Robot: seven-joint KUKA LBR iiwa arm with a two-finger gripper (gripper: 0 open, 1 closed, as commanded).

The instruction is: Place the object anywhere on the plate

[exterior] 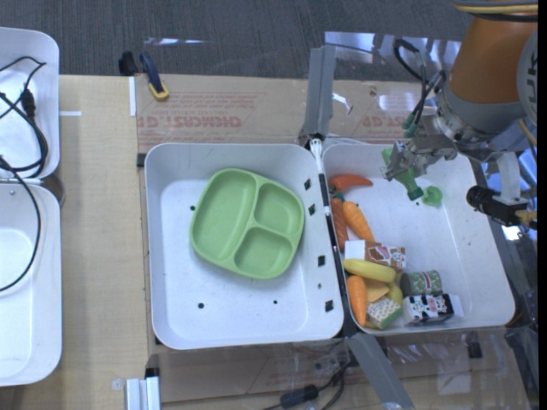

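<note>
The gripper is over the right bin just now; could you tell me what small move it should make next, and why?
Probably a short lift straight up. The gripper sits low over the right bin at a small green object, while the green plate waits in the left bin; the hold looks unconfirmed.

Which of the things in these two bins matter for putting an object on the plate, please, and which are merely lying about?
For the job: green plate in the left bin; tool over the right bin; small green object beside it.

Lying about: carrots, banana, small cartons, blue-and-yellow clamp.
</note>
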